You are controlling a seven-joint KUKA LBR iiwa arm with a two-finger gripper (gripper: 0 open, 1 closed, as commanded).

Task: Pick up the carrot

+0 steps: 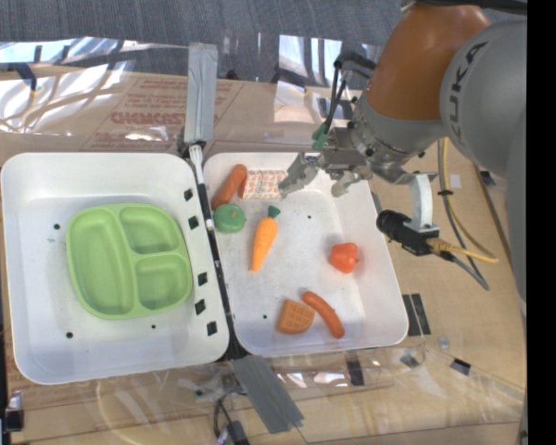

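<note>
Gripper (317, 177) is seen spread open over the right bin (375, 248) far edge, nothing held; carrot (264, 239) is left lying mid-bin. Bench (120, 109) is covered in brown cardboard; grey carpet lies beyond.

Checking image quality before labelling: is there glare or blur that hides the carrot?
Camera view: bright window glare lies on the clear plastic sheet behind the bins; the orange carrot with green top is evenly lit and sharp; the tool looks slightly soft.

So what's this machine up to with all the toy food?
The robot arm is meant to pick up the carrot, which lies in the right bin among other toy foods. Its gripper hangs open over the bin's far edge, holding nothing. A green divided plate sits in the left bin.
</note>
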